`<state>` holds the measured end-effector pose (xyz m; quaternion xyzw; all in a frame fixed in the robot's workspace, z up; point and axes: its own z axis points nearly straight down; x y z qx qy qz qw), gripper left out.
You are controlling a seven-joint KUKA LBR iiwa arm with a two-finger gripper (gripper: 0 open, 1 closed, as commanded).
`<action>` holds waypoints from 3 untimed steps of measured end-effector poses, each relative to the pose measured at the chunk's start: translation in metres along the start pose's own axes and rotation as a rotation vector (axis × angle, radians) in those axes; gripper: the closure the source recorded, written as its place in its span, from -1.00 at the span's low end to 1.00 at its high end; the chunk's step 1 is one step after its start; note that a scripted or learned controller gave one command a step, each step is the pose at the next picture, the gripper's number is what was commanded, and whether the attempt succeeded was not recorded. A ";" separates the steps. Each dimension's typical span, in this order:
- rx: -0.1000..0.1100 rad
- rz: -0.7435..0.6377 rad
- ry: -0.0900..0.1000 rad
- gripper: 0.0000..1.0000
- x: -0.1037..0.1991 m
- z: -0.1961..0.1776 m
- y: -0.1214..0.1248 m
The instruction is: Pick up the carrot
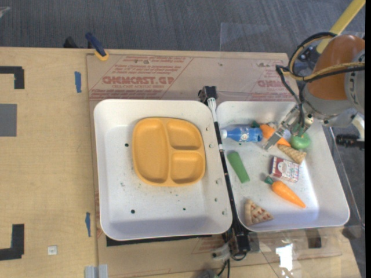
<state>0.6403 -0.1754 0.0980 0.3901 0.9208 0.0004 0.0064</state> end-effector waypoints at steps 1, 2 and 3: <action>0.001 0.066 0.005 -1.00 0.050 0.008 0.002; -0.006 0.064 -0.007 1.00 0.046 -0.006 0.005; -0.008 0.210 -0.001 1.00 0.092 -0.131 0.036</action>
